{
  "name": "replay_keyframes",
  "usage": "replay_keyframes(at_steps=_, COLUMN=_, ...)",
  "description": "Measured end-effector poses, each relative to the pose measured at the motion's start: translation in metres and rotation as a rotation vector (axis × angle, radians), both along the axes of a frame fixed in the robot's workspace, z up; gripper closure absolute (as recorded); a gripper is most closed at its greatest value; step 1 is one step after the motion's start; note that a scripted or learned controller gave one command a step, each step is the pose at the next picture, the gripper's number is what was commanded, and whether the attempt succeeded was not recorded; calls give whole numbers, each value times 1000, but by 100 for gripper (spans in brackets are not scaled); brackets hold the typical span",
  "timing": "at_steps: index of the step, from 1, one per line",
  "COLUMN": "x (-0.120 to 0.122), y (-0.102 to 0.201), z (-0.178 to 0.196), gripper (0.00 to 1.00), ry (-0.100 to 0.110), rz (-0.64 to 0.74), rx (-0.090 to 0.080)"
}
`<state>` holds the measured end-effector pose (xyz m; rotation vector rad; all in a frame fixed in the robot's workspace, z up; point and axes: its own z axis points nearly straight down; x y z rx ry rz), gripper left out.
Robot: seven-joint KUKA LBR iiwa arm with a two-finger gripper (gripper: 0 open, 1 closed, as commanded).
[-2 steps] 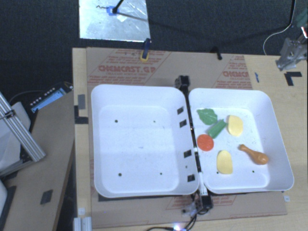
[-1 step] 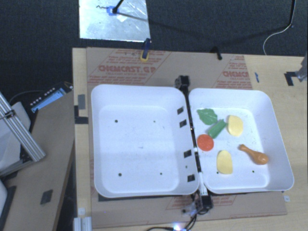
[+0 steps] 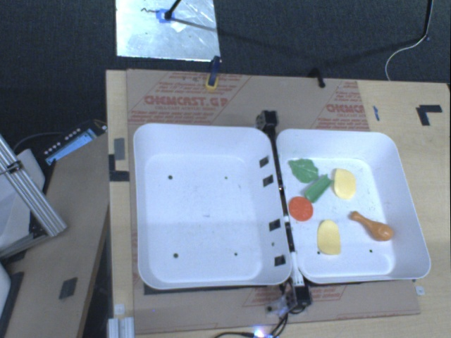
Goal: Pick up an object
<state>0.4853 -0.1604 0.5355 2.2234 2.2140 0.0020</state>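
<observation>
The right bin (image 3: 394,167) holds several small toy foods. A green leaf-shaped piece (image 3: 304,168) lies near its back left, with a green pod (image 3: 318,188) just in front of it. A red disc (image 3: 301,208) sits by the divider. Two yellow pieces lie apart: one (image 3: 344,184) at mid-bin and one (image 3: 328,236) nearer the front. An orange-brown drumstick shape (image 3: 372,226) lies on the right.
The left bin (image 3: 204,210) stands beside the right one, joined by a black-clipped divider (image 3: 280,196). Both rest on a cardboard sheet (image 3: 190,97). A shiny metal plate (image 3: 167,18) lies on the dark floor behind. A metal frame (image 3: 28,196) stands at the left.
</observation>
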Motion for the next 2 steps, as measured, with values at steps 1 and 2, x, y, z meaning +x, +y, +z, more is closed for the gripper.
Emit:
replay_keyframes(at_steps=1, x=59, y=15, z=-1, gripper=100, ry=0, rz=11, rx=0)
replay_keyframes(at_steps=2, x=110, y=22, z=-1, gripper=100, ry=0, rz=11, rx=0)
